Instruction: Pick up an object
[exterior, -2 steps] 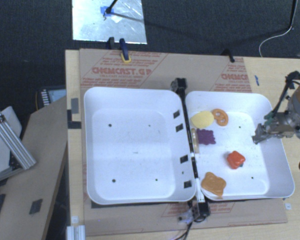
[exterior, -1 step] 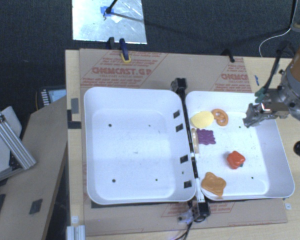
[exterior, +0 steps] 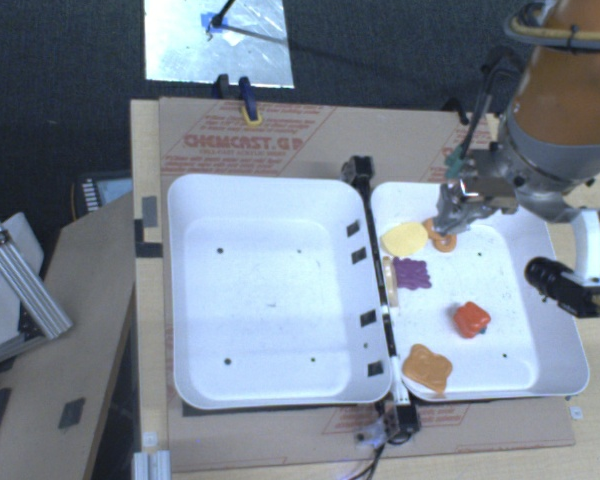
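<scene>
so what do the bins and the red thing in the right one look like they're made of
The bins look like thin moulded plastic: uniform white, rounded rims, soft sheen. The red object looks like glossy plastic or rubber, perhaps a toy pepper: saturated colour with a small highlight. It is too small to tell which.

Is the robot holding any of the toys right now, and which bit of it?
It cannot be told. The gripper is down over a small orange ring-shaped piece beside the flat yellow piece, but no hold is visible.

Brown printed board point(exterior: 280, 128) under bins, shiny foil sheet point(exterior: 218, 26) behind, aluminium rail point(exterior: 15, 278) at left
</scene>
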Robot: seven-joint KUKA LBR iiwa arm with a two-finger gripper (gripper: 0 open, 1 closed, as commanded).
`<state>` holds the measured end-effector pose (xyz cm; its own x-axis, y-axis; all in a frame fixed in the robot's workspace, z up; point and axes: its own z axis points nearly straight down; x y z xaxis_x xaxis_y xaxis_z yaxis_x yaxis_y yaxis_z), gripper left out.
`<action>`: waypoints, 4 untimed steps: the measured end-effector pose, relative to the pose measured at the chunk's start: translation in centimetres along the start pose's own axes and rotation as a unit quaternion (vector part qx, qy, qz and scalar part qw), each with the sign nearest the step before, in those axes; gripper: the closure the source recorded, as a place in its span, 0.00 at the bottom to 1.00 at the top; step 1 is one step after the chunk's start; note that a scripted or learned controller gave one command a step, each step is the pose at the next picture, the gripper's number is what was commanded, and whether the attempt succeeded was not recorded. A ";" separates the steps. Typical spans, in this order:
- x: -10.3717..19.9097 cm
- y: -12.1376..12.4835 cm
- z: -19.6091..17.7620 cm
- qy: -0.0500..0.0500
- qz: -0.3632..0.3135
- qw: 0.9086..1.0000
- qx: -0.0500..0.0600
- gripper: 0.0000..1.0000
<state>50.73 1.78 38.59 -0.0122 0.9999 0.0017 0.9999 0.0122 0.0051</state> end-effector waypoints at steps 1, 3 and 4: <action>5.9 -2.0 -6.5 0.000 0.001 1.000 -0.001 1.00; 17.5 -1.8 -11.4 0.000 0.002 1.000 0.000 1.00; 17.3 -1.8 -11.3 0.000 0.004 1.000 0.002 0.00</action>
<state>48.64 19.00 49.88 -0.0048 1.0000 0.0010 1.0000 0.0048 0.0017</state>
